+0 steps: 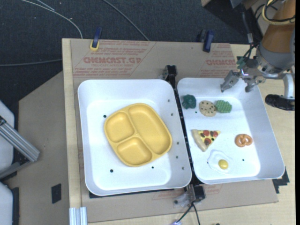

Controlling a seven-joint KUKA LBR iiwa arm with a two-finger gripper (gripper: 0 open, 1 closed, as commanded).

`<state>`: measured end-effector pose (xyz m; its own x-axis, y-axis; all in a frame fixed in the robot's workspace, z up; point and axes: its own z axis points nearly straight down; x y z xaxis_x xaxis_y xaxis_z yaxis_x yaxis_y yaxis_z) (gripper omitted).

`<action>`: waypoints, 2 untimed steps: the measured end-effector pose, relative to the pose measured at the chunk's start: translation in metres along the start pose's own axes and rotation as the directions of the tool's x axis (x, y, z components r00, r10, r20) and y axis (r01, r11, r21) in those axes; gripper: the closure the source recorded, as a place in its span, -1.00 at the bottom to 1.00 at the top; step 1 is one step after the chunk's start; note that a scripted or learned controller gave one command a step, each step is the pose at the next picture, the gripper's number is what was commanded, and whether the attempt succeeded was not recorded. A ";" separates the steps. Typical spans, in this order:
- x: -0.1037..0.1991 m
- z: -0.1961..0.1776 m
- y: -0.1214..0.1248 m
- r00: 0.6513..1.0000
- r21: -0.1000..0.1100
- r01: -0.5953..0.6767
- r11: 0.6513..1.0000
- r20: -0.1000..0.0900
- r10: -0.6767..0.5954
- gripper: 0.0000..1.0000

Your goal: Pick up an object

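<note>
Pizza slice (pixel 205 138), a tan wedge of toy food with red and green toppings, lies flat near the middle of the right shallow white plastic bin (pixel 267 125), its pointed tip toward the bin's near edge and its crust toward the divider between the bins, so the long axis runs slantwise across the floor. The left shallow white plastic bin (pixel 89 125) holds a yellow three-compartment plastic tray (pixel 137 134), set at a tilt, with bare white floor all round it and most room along the near wall. In the right bin the far strip is crowded: a dark green broccoli-like toy (pixel 189 101) just beside the divider, a round speckled cookie (pixel 206 108) and a bumpy green piece (pixel 223 106) touching or nearly so. A brown pretzel (pixel 243 140) sits right of the slice, a white fried egg with yellow yolk (pixel 220 161) just nearer; all three lie apart. The grey two-finger gripper (pixel 239 85) hangs over the far right part of that bin, fingers spread and grasping nothing.
</note>
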<state>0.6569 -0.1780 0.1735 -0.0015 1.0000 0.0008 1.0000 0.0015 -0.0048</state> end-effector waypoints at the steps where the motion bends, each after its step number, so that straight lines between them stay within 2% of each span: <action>1: -0.002 0.043 -0.001 1.000 0.000 -0.001 1.000 0.000 0.001 -1.00; 2: -0.002 0.029 0.001 1.000 -0.006 0.000 1.000 0.003 0.000 1.00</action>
